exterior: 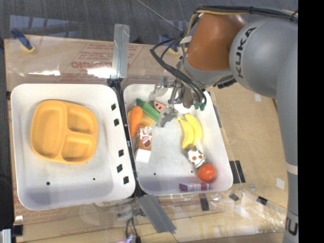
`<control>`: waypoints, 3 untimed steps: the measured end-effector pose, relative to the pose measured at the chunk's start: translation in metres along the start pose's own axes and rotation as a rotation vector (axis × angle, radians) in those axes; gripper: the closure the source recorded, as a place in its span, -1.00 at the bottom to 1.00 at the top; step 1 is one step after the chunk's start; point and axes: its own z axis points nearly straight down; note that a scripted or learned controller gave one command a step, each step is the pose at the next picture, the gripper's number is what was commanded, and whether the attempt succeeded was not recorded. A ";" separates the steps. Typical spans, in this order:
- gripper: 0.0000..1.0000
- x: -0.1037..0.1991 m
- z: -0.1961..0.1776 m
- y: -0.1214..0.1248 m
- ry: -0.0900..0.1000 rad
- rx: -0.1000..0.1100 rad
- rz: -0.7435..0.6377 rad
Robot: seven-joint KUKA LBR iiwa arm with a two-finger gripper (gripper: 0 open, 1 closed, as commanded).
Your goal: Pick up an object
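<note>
My gripper (163,105) hangs over the back of the right bin (223,156), with its fingers spread apart. A small red and green watermelon slice (160,106) shows in the gap between the fingertips, with space on either side of it; I cannot tell whether it is touched. Just left of it lie a green vegetable (147,108) and an orange carrot (135,120). A yellow banana (191,130) lies right of the gripper. Nearer the front are a spotted red and white piece (195,157) and a red tomato (206,172).
A brown snack packet (145,138) and a white card (143,156) lie by the right bin's left wall. A purple pack (195,187) rests at its front edge. The left bin (30,186) holds a yellow divided plate (63,130). The grey arm (263,49) reaches in from the right.
</note>
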 end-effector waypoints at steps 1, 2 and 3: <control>-1.00 -0.018 0.087 -0.017 -0.018 0.001 -0.010; -1.00 0.029 0.092 -0.015 -0.045 0.003 0.103; -1.00 0.064 0.111 -0.048 -0.002 0.000 0.172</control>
